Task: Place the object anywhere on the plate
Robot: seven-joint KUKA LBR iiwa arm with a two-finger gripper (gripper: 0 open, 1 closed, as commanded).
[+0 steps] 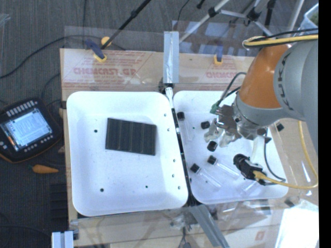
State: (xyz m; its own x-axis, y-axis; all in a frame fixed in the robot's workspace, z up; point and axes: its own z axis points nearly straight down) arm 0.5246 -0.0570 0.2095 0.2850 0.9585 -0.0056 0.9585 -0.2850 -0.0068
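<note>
We found the arm [282,84] nearest the lens, a grey bulk with an orange band filling the upper right of the frame and reaching down over the right bin [196,190]. Its tool [223,133] hung low at the centre right, among clear tubes and cables, and we could not tell whether it was released or clenched, nor whether anything sat in it.

Several small dark pieces [195,167] lay scattered across the right bin's floor, at the left and centre of that bin, apart from one another. We judged one of these to be the object to move, though we could not say which; two of them lay just beside the tool's tip.

The dark ribbed plate [131,136] rested flat in the left bin [83,190], left of centre in the frame, with nothing on top of it. The two bins stood side by side on the surface [111,71], touching along their inner walls.

As we read it, the task was at its early part: no piece had reached the plate. What remained was the whole carry, from a sure grasp in the right bin, across the shared wall, to a release over the plate.

A handheld control pendant [26,130] lay at the far left edge.
</note>
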